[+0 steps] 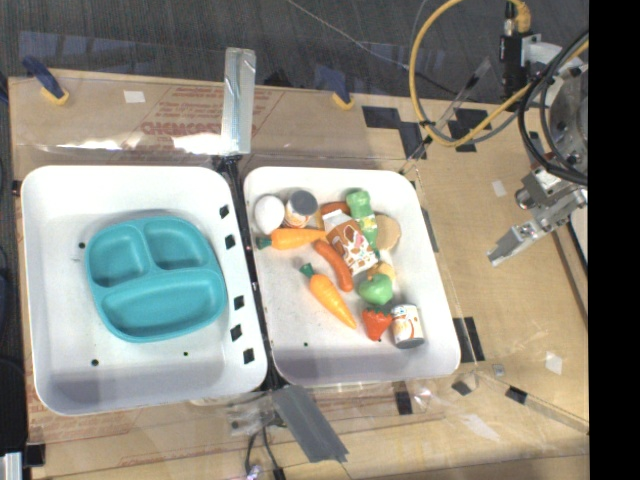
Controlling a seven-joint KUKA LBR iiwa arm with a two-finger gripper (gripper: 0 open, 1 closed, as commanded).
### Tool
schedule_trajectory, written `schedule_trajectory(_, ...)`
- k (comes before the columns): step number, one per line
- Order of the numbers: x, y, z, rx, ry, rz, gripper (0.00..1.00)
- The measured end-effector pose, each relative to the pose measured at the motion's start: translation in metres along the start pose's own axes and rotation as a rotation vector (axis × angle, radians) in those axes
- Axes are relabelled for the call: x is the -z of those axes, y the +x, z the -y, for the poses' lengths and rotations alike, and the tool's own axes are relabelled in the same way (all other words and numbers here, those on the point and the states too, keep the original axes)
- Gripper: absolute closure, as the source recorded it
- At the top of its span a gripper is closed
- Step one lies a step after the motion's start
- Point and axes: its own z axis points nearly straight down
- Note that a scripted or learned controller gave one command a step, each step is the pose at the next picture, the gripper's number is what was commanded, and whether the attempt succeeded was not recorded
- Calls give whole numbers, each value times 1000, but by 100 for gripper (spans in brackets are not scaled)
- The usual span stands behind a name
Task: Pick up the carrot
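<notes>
Judged carrot (330, 298) light, stiff, slick plastic; best gripped mid-body. Tool (525, 230) parked right over worktop, state unclear.

a brown bench (500, 298) with black tape marks fills most of the frame, under clear plastic sheeting (150, 118). dark grey carpet (150, 8) lies beyond its far edge. light is even, with soft glare on the plastic.

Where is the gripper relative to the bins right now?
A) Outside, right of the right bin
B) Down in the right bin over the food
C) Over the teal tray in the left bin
A: the gripper is over the bench, beyond the right bin's right wall.
</notes>
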Motion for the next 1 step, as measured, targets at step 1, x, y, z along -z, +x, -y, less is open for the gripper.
schedule_trajectory(1, -17, -11, -8, 293, -4, 3, 100)
